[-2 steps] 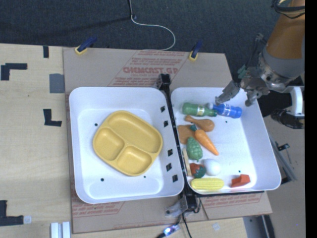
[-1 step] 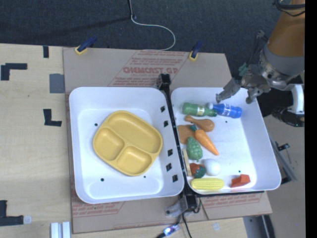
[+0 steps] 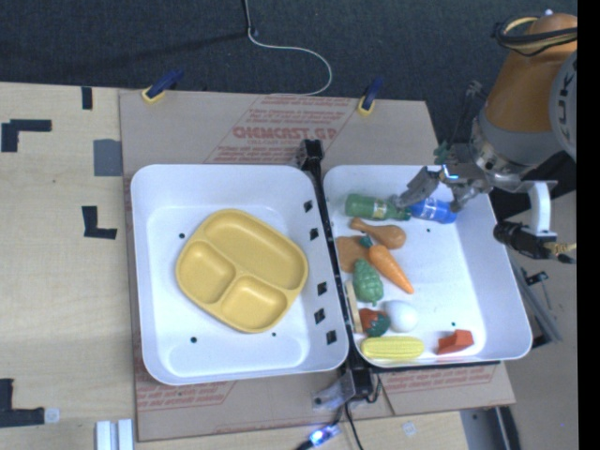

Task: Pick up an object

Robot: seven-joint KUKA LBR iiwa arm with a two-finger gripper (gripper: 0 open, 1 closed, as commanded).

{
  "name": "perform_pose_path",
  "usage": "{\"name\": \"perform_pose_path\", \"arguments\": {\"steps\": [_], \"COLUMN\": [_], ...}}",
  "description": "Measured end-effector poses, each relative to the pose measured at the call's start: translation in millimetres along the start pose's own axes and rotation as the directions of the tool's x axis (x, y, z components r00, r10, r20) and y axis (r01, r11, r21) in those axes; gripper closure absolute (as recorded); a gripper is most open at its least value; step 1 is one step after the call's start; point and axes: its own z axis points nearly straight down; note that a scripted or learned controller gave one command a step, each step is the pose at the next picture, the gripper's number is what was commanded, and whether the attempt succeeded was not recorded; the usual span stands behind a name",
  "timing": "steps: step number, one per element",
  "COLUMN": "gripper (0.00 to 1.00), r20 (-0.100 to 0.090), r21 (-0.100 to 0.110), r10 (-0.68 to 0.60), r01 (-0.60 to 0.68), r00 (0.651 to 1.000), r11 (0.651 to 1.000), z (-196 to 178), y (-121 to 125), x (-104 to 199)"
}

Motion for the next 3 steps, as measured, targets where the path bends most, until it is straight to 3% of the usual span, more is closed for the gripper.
{"name": "perform_pose_path", "arguments": {"steps": [3], "gripper": [0.00], "r20": [0.001], "r21": [-0.004], "r10": [-0.001], "r01": [0.001], "r00": [1.000], "r11": [1.000], "z": [154], "y": [-16], "x": [4]}}
